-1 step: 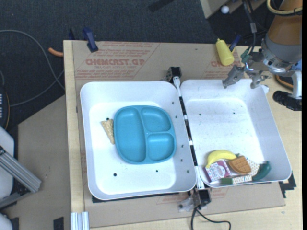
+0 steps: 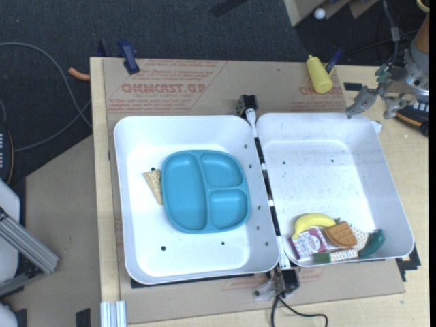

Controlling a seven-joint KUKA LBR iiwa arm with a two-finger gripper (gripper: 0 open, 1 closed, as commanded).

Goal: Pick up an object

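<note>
One camera is looking down at a slant on both bins [image 2: 129, 182] — gripper [image 2: 381, 90] sitting at upper right.

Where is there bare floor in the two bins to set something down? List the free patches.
Right bin: open floor from its back wall down to the banana; its front corner is crowded with toy food. Left bin: the blue plate fills the middle, leaving a strip along the front wall and a narrower one behind.
</note>
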